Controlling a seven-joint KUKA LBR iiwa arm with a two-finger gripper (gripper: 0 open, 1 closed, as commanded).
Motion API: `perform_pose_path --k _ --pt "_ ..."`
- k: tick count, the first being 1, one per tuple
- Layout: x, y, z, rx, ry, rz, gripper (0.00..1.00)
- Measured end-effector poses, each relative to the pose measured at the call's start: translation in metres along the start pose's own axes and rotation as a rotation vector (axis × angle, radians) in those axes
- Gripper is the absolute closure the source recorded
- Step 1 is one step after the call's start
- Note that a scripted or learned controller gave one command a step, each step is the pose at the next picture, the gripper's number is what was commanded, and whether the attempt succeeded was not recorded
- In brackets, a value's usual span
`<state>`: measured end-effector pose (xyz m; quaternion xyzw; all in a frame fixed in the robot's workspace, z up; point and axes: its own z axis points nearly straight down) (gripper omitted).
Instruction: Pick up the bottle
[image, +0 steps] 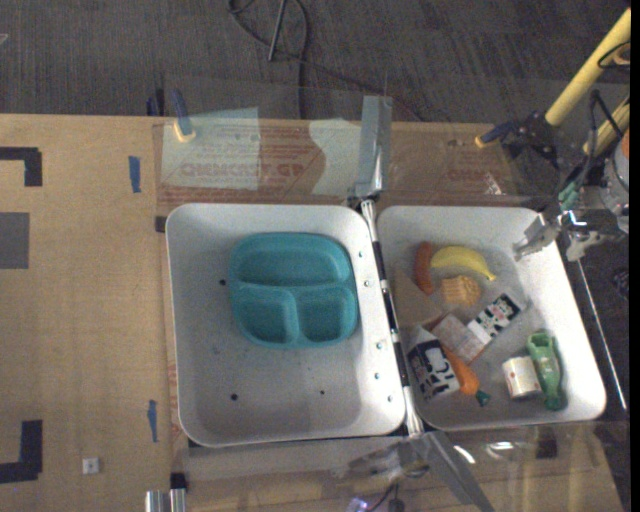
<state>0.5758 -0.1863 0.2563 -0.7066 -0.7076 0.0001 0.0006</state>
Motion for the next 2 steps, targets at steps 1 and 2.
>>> perform_pose_path --k 1,2 --pt "-0.037 -0.004 0.095 0.001 0.0 0.144 0.0" --pt "-0.028 -0.069 0.114 0.001 0.001 0.266 0.0"
